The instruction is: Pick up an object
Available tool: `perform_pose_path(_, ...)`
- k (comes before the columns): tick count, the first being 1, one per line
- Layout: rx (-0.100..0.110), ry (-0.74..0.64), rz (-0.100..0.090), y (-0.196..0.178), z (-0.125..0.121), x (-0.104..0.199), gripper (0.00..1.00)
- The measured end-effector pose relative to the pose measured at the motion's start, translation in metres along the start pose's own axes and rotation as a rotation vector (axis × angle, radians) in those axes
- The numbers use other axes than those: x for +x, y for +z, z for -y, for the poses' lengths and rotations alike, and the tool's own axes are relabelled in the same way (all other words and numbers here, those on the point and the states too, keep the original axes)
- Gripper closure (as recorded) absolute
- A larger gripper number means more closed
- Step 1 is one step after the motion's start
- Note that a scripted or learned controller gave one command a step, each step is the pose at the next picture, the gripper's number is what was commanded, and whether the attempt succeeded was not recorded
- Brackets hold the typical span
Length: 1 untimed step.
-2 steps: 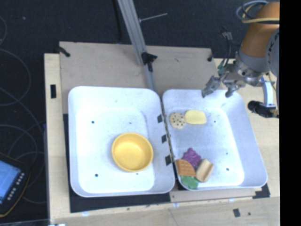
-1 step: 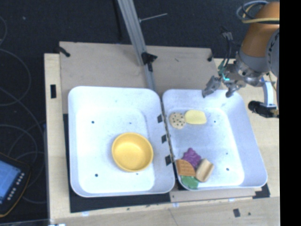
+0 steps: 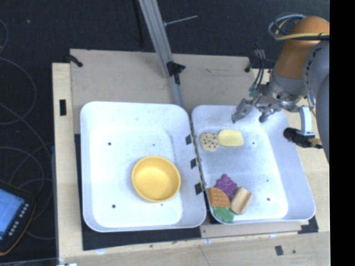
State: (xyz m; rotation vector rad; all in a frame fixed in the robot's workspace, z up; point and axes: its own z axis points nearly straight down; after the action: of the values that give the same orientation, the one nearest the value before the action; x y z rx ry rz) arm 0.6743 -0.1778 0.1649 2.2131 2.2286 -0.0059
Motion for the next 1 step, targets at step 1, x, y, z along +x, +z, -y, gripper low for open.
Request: perform_pose_path(1,0.002,-0.001,-0.001,0.0628,0.0026,0.0010,0.00)
